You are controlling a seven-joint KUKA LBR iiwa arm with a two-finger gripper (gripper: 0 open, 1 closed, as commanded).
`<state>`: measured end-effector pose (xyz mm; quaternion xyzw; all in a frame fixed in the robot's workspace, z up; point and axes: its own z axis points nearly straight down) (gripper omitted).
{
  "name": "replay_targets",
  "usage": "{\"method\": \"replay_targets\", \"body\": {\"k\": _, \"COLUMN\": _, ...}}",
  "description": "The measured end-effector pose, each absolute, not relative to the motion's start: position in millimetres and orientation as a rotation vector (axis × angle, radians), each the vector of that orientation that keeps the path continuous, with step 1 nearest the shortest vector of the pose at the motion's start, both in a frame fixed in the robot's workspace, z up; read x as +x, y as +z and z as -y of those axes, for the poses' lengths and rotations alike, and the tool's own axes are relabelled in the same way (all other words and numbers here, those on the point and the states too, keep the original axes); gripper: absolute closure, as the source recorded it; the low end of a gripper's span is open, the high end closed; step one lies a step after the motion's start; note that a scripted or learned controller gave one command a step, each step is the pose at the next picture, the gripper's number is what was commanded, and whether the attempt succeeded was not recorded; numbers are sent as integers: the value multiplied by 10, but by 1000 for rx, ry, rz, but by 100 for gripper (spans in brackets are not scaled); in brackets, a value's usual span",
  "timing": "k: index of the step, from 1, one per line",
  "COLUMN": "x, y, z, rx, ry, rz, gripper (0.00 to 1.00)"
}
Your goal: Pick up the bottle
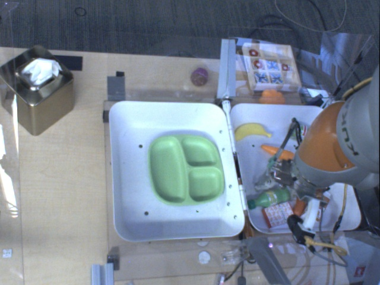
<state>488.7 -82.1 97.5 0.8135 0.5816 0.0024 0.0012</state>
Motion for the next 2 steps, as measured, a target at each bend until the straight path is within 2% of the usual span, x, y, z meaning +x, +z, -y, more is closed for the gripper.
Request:
{"method": "replay_targets", "body": {"k": 1, "x": 4920, "y": 1091, "z": 814, "rx": 2548, "ry": 18, "rz": -1824, "gripper": 100}}
{"method": "replay_targets", "body": {"k": 2, "x": 4890, "y": 2360, "z": 634, "rx": 2543, "ry": 9, "rz": -1835, "gripper": 100}}
